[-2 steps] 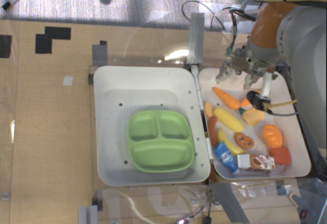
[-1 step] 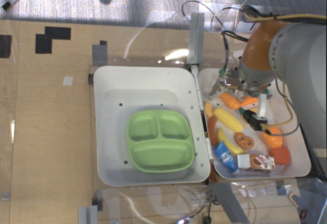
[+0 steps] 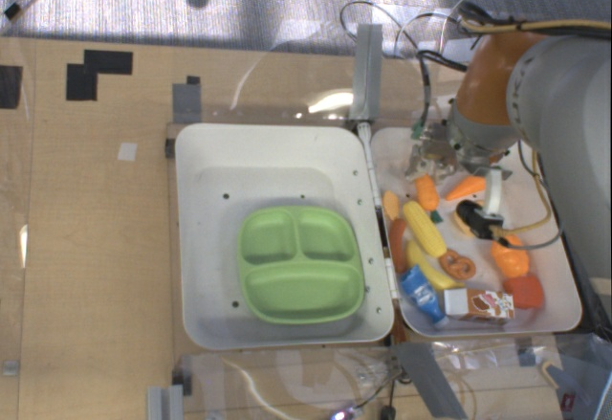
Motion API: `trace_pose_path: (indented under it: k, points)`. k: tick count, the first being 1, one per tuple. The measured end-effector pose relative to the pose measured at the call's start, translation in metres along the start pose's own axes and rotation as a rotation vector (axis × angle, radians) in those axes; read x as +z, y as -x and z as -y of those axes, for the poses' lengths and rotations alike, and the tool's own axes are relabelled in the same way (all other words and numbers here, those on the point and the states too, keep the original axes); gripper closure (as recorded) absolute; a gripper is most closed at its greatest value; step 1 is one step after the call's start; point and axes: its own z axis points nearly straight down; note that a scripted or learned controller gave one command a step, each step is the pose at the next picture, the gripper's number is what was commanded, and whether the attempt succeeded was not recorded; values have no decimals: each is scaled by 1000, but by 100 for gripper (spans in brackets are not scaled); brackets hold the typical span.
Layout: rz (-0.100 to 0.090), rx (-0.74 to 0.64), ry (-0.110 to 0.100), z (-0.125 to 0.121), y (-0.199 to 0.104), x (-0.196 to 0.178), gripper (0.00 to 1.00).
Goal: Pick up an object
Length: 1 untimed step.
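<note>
My gripper [image 3: 427, 163] hangs over the far part of the right bin [image 3: 564, 298], reaching in from the right. Just below it lies a small orange piece [image 3: 426, 191], and an orange carrot [image 3: 466, 187] lies to its right. Whether the gripper touches either of them cannot be made out. Nearer the front lie a yellow corn cob [image 3: 423, 228], a banana [image 3: 428, 267], a brown pretzel [image 3: 458, 266], a blue packet [image 3: 422, 293], a small carton [image 3: 486, 304], a red block [image 3: 524, 292] and an orange pepper [image 3: 510, 260].
The left bin [image 3: 210, 169] holds a green divided plate [image 3: 300, 263]. A thin wall [image 3: 375, 208] separates the two bins. A grey post [image 3: 367, 74] stands behind the bins. The wooden bench [image 3: 86, 246] stretches to the left.
</note>
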Motion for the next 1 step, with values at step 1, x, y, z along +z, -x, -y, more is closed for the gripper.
trace_pose_path:
  k: [1]
  points:
    - [3, -1, -10, 45, -70, -84, 100]
